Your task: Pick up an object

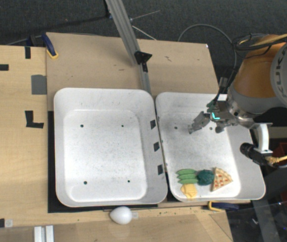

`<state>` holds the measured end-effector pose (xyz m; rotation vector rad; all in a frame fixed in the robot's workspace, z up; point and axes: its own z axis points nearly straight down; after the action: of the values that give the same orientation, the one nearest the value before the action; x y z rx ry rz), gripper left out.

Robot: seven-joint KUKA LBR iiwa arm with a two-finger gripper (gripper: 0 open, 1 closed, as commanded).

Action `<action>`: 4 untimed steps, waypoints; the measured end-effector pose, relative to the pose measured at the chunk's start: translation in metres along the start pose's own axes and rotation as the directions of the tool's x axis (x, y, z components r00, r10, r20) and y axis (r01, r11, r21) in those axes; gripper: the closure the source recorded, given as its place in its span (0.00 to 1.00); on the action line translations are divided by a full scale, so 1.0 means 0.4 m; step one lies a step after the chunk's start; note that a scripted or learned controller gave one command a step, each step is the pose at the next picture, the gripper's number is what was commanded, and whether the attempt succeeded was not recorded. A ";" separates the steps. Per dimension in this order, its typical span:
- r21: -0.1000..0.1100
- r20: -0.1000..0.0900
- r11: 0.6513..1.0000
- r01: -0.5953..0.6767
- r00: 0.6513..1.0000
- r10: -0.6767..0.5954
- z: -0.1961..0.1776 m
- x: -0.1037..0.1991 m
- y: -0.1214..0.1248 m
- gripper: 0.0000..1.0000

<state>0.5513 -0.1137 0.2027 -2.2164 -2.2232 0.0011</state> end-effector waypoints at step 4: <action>-0.005 0.001 1.000 -0.001 1.000 0.001 0.138 0.007 0.013 1.00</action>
<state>0.5564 -0.1110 0.1475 -2.2204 -2.2251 -0.0032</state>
